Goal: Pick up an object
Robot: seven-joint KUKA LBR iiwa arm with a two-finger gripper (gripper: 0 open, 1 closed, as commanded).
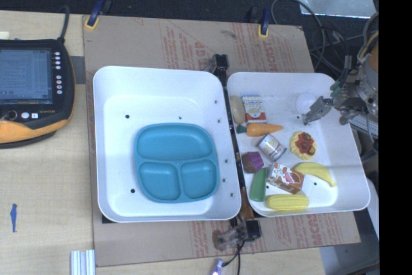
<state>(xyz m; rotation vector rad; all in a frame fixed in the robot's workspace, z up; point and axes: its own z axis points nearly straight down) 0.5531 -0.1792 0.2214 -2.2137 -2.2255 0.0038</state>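
Note:
The right bin (pixel 344 142) holds several toy foods: a small red and white carton (pixel 253 108), an orange carrot (pixel 264 129), a silver can (pixel 271 147), a yellow and red round piece (pixel 302 145), a banana (pixel 315 172), a corn cob (pixel 287 202), a green vegetable (pixel 259 183), a purple piece (pixel 252 161) and a printed packet (pixel 285 178). My gripper (pixel 331 113) hangs over the bin's upper right corner, open, with nothing between its fingers. It is above and to the right of the yellow and red piece, apart from all the items.
The left bin (pixel 112 138) holds a blue divided plate (pixel 175 161). A control tablet (pixel 29 84) lies at the bench's left edge. Cables (pixel 309 29) trail behind the right bin. Clamps (pixel 262 22) pin the cardboard sheet under the bins.

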